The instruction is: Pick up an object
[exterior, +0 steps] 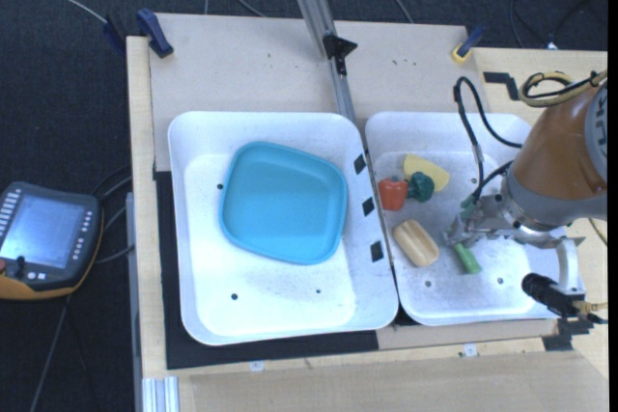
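Bench: right bin (435, 309), gripper (466, 236) low over green piece (466, 258); arm hides jaws, grip unclear.

Lit evenly and brightly from above, casting only faint, soft shadows; glaring slightly off the white bins (193, 207); looking a bit grainy, softening toward the edges.

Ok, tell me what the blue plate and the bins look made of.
Blue plate: likely plastic, with a uniform colour and soft satin sheen. Left bin and right bin: probably moulded white plastic, matte, with rounded corners and scattered dark specks.
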Controlling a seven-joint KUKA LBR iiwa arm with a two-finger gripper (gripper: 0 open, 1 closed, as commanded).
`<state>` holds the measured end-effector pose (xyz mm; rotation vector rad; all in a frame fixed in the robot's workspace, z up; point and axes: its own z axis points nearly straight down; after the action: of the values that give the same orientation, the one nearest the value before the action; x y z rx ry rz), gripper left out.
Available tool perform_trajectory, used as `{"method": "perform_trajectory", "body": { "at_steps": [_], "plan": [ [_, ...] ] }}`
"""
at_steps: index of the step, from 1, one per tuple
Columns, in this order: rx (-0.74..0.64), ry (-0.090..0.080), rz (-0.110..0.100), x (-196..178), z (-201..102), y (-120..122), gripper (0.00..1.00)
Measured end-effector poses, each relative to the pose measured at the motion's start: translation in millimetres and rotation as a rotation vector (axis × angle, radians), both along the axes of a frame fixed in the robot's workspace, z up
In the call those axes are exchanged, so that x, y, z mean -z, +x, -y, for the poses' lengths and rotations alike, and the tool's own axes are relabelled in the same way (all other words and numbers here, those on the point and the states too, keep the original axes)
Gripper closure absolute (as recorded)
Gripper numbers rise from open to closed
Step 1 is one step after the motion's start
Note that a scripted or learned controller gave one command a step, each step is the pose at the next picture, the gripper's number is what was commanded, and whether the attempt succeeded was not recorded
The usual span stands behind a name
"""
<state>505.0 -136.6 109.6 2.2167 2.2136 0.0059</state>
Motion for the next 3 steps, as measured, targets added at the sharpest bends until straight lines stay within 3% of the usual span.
{"method": "perform_trajectory", "body": {
  "at_steps": [3],
  "plan": [
    [-0.002, 0.003, -0.004, -138.2, -9.7, -1.1, 1.00]
  ]
}}
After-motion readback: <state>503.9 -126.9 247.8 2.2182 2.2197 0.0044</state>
